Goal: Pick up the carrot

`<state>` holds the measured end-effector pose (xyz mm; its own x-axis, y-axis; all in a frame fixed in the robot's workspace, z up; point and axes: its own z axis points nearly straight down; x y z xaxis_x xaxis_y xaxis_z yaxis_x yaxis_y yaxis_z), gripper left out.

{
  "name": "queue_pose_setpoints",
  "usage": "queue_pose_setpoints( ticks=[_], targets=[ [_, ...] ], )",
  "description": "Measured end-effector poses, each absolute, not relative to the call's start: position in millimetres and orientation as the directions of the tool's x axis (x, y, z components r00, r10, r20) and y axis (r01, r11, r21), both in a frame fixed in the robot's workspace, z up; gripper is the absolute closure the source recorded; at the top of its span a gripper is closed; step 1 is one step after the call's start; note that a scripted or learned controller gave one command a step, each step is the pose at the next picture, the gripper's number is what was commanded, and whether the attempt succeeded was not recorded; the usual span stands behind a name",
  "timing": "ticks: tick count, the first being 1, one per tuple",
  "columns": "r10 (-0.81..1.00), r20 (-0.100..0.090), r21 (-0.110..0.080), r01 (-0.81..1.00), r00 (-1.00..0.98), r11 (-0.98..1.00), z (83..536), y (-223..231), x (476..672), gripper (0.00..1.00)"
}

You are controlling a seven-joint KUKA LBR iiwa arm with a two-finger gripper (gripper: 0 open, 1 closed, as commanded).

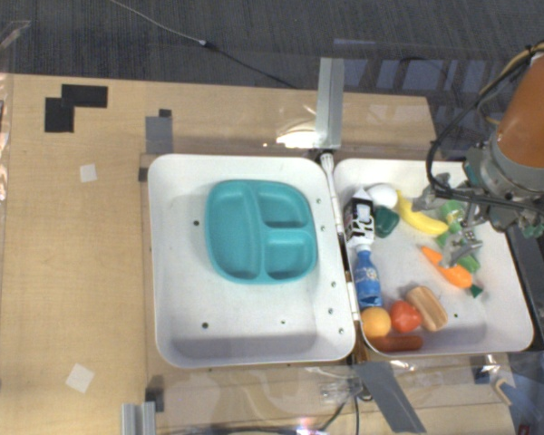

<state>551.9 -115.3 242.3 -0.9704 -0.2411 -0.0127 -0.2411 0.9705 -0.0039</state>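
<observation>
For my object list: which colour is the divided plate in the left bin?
Teal, in the camera view.

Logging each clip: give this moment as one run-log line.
gripper: over right bin, just above carrot | grasp: cannot tell | carrot: lying in bin beside banana | teal tray: left bin

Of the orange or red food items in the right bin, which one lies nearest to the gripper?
The small orange carrot, directly under the gripper. The orange ball and red tomato sit farther away, near the bin's front edge.
</observation>
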Motion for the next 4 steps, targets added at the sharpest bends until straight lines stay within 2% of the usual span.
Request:
queue_pose_setpoints(
  ticks=[1,2,3,4],
  targets=[
    [-0.294,-0.018,-0.008,-0.294,-0.956,0.956,90,-138,562.5,0.00],
    [-0.300,-0.024,-0.011,-0.300,-0.953,0.954,104,-137,565.4,1.00],
    [-0.526,-0.016,-0.018,-0.526,-0.850,0.851,321,-183,566.1,1.00],
    [-0.722,-0.003,-0.001,-0.722,-0.692,0.692,192,-205,535.1,1.00]
  ],
)
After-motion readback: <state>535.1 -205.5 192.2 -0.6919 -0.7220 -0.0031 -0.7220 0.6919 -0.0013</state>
